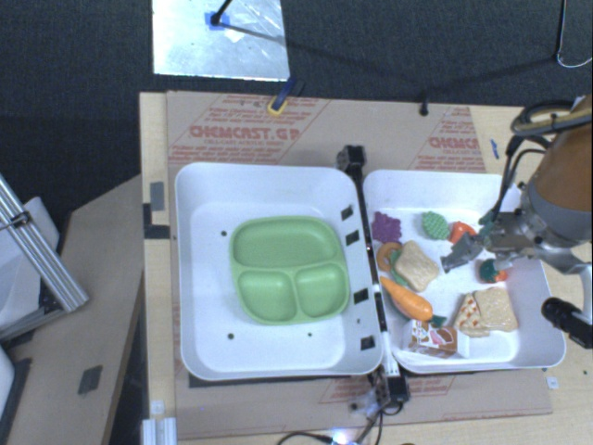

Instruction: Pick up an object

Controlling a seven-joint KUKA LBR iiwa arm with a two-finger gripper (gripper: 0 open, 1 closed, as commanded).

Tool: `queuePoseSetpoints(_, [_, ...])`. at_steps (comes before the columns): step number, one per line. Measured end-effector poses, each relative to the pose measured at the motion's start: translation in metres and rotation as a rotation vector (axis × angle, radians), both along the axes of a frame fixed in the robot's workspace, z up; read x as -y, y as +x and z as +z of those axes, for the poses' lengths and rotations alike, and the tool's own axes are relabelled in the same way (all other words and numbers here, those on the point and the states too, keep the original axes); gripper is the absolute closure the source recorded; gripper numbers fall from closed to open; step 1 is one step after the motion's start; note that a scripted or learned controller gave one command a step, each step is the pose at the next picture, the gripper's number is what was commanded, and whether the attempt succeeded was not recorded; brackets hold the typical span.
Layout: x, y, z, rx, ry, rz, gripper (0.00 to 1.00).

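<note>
plate [283, 269]: smooth green plastic, three compartments, sitting in left bin [199, 248]
cardboard [243, 128]: showing red "CHEMCAST GP" print
gripper [463, 253]: hovering over right bin [533, 346], open or shut — can't tell

Gripper [460, 256] low over toy food in the right bin [533, 346] (green tray [283, 269] in the left).

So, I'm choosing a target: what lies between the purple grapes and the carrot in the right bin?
In the camera view, a slice of bread lies between the purple grapes and the carrot, with a small orange ring-shaped piece at its left edge.
</note>
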State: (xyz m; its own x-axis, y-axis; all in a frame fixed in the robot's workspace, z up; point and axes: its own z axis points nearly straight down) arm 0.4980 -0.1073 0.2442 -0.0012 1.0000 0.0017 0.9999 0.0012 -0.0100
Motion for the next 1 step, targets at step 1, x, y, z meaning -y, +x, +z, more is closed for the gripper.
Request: queuePoseSetpoints(1, [-0.0002, 0.0023, 0.0054, 0.012, -0.002, 0.002, 0.00])
